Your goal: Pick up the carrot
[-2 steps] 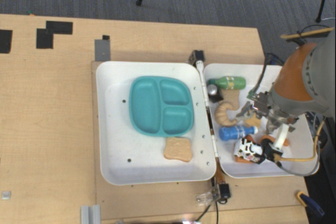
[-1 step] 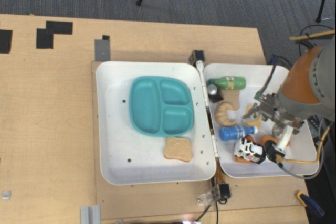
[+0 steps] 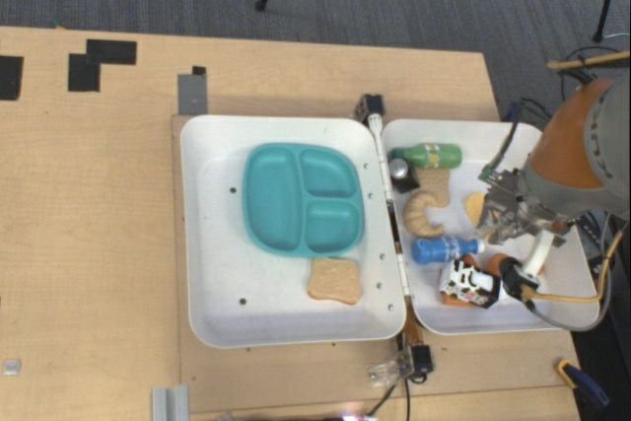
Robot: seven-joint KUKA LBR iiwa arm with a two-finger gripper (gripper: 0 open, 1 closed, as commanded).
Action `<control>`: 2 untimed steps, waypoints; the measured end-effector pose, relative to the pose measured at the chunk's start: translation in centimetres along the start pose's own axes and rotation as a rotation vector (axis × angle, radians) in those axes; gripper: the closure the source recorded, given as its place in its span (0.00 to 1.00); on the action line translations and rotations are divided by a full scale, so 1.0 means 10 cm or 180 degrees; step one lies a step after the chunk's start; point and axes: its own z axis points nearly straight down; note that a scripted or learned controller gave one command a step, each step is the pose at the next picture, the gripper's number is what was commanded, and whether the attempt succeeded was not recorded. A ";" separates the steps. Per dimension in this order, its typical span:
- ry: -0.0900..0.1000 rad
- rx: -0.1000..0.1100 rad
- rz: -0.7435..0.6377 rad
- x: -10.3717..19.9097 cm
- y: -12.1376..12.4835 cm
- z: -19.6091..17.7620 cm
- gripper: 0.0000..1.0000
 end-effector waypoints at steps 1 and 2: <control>-0.0002 0.0004 0.0003 0.00 0.00 0.01 0.00; -0.0018 0.0031 0.0748 -0.22 0.05 0.13 0.00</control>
